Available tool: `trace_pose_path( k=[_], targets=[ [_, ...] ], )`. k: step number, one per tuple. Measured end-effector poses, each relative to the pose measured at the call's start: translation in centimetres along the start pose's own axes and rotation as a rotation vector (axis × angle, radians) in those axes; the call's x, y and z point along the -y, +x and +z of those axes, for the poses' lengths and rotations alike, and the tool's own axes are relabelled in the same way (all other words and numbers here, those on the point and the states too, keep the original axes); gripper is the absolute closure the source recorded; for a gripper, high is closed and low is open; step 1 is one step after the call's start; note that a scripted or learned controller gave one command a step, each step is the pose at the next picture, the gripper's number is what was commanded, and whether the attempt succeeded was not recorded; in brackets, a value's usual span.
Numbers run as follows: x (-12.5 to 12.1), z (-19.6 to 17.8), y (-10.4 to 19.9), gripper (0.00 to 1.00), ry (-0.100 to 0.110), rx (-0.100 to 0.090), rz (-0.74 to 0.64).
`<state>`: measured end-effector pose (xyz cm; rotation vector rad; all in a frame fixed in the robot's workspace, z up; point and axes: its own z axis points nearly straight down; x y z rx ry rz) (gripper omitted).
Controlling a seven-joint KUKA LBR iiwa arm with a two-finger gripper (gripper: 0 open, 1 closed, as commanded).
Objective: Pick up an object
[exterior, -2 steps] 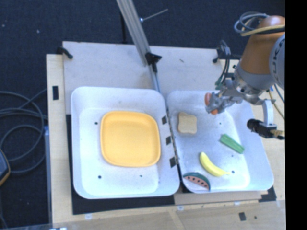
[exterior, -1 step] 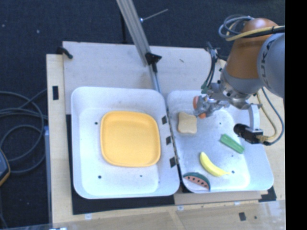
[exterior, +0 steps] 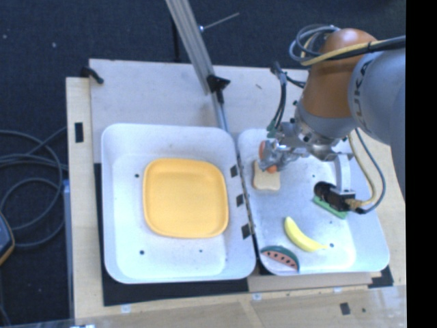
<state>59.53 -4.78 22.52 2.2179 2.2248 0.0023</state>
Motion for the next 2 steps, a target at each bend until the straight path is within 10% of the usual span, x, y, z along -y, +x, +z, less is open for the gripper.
trace_pose_path(
  k=[2],
  targets=[
    [0.3, -0.1, 11.1, 1.00, 0.001, 0.000, -0.001]
  ],
)
